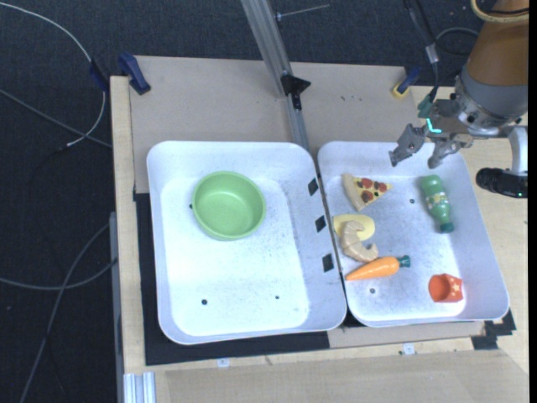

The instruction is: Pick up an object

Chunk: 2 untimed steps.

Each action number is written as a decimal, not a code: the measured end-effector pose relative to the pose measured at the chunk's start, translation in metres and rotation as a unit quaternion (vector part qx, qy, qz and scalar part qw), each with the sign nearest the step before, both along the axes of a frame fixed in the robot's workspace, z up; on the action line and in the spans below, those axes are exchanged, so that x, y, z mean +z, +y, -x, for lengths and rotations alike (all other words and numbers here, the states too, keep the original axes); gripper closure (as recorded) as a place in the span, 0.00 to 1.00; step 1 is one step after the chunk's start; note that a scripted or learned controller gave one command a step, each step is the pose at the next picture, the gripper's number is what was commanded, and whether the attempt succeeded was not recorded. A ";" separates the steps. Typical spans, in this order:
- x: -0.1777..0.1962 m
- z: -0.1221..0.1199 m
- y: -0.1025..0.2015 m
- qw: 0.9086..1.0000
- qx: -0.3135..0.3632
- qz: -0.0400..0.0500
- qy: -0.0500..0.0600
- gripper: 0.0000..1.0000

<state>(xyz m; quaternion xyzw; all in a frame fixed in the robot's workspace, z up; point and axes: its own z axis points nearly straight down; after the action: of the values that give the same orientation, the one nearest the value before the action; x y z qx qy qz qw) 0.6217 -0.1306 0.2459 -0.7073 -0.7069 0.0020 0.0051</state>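
Two fingers of the end effector stand apart, holding nothing, above the right bin's far rim. Just below, the green bottle lies near the right wall, open floor around.

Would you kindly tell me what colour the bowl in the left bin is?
The bowl is light green, plain and unpatterned, seen best in the camera view.

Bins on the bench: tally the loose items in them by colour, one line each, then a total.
Green: 2, the bowl and the bottle
Orange: 2, the carrot and the small orange-red item
Yellow or tan: 2, the pizza slice and the curved pale piece
Total: 6
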 end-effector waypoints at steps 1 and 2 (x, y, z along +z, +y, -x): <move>0.003 -0.001 0.000 1.000 0.000 0.000 -0.002 0.00; -0.053 0.010 -0.001 1.000 0.000 0.000 0.002 0.00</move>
<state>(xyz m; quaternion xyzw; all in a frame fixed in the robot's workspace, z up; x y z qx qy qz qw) 0.6115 -0.1314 0.1929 -0.7077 -0.7065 0.0036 0.0065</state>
